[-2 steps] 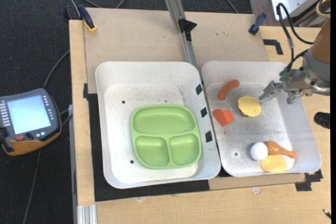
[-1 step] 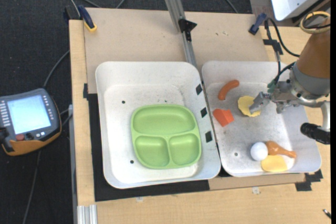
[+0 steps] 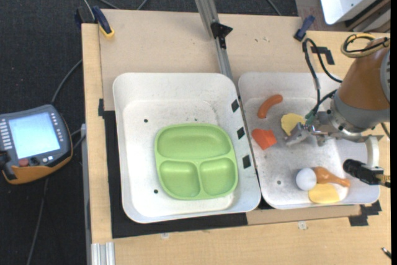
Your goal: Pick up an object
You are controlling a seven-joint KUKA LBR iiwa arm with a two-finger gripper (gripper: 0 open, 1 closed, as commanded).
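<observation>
We see the end effector low inside the right bin, reaching in from that bin's right edge. Its tip sits just below a yellow piece and to the right of a red-orange chunk, close to both. We cannot tell how it is set, nor whether anything is caught in it.

The right bin carries the loose things. An orange sausage-shaped item lies tilted near the bin's far edge. The yellow piece rests just right of it, toward the middle. The red-orange chunk lies by the bin's left wall. At the near edge a white ball touches an orange drumstick-shaped toy, and a pale yellow rounded piece lies just below that toy, toward the near right corner.

The left bin holds a green divided plate, set toward its near right part. Both bins stand side by side on the worktop.
</observation>
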